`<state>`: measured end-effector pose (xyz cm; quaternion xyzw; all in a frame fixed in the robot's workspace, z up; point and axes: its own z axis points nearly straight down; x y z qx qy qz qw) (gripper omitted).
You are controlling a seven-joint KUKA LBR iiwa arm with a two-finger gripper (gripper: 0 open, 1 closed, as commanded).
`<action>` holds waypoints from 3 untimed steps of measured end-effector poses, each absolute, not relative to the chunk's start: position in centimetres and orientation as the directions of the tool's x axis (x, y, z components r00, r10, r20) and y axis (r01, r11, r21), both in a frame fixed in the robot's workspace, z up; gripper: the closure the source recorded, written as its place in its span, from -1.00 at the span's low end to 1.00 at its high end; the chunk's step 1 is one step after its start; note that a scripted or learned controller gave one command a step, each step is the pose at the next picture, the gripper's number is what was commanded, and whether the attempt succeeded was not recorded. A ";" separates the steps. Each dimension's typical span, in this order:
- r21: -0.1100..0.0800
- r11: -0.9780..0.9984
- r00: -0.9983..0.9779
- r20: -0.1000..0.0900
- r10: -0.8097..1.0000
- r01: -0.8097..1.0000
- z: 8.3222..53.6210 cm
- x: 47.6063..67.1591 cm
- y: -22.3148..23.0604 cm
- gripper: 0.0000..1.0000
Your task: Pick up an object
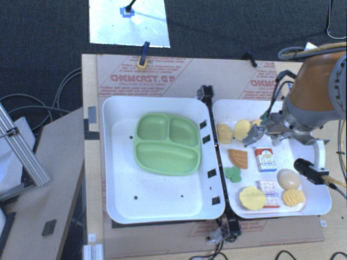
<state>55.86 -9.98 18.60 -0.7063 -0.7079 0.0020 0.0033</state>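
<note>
Nearest the camera, along the front edge of the right bin [325,202], lie a round yellow piece [252,197], a small red-and-white packet [269,193] touching it, and a ridged orange-yellow piece [293,197] at the corner. Just behind that sits a pale egg-shaped item [288,179]. Further back come a small green toy [232,174] beside the divider, an orange wedge [238,157], and a red-and-white carton [265,158] lying flat. At the back of the bin sit two yellow rounded pieces [242,129], near each other.

The tool [258,132] hangs over the back half of this bin, just above the carton and beside the yellow rounded pieces. Its metal fingers [250,138] point down and toward the left; whether they are spread or closed cannot be told from this angle, and nothing is visibly caught between them. The grey arm with its orange band [320,80] comes in from the right.

The left bin [116,161] holds a green divided plate [167,144]. Behind both bins the cardboard-covered bench [162,77] carries a blue-and-yellow clamp [143,56].

By my judgement the pick is at the approach stage: every item rests on the bin floor, so closing on one and lifting it are both left to do.
</note>
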 end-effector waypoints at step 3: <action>-0.005 0.001 -0.001 0.002 1.000 1.000 8.6 56.5 -9.1 -1.00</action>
